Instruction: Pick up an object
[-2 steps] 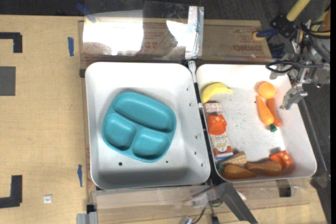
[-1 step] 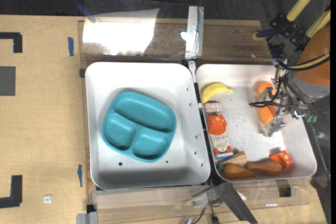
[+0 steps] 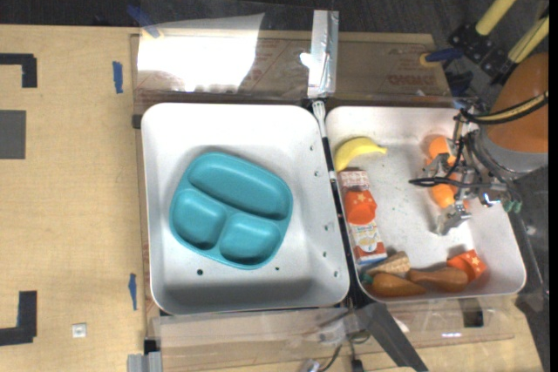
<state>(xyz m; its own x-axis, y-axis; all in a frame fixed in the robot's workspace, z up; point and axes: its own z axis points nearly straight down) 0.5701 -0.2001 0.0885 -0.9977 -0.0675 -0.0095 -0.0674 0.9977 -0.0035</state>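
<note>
We see the gripper (image 3: 451, 209) near the right bin's (image 3: 392, 122) right wall; finger state unclear, open floor mid-bin, carton (image 3: 362, 218) print unreadable.

You saw two white bins side by side on the tabletop (image 3: 61, 187): the left bin (image 3: 166, 135) held a teal three-compartment tray (image 3: 230, 208), and the right bin (image 3: 392, 128) held a yellow banana (image 3: 357, 151) near its far left corner, an orange cup (image 3: 360, 206) resting on a flat printed packet (image 3: 364, 226) along its left wall, and a brown sausage-shaped piece (image 3: 423, 280) beside a small orange item (image 3: 467, 264) at its near edge. The arm (image 3: 523, 113) reached in from the right, and the gripper (image 3: 453, 205) sat low over the right bin's right half among small orange pieces (image 3: 436, 145); you could not tell how its jaws stood.
</note>
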